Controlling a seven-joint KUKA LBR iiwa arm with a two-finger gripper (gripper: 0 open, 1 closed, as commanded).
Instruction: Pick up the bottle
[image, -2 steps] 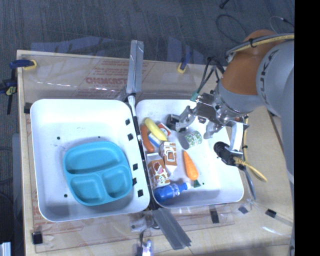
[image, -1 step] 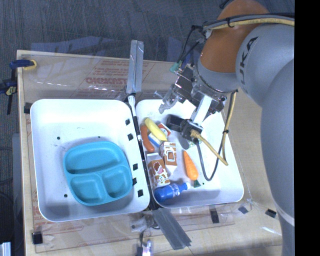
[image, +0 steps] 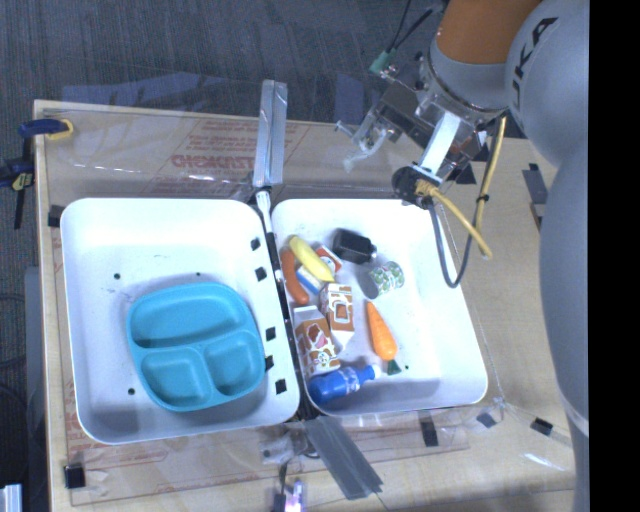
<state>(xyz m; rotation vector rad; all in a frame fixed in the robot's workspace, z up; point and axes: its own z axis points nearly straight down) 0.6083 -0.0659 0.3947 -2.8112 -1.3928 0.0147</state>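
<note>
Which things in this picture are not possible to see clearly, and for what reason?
- Gripper, camera view: small and pale against the bench, so the state of its jaws cannot be told.
- Blue bottle: its lower end is blocked from sight by the right bin's front wall.
- Small cartons: print too small to read.
- Arm: cut off by the top edge.

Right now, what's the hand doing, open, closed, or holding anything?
Hand: above the far edge of the right bin; open or closed cannot be told. Nothing seen in it; the bottle lies in the bin.
</note>
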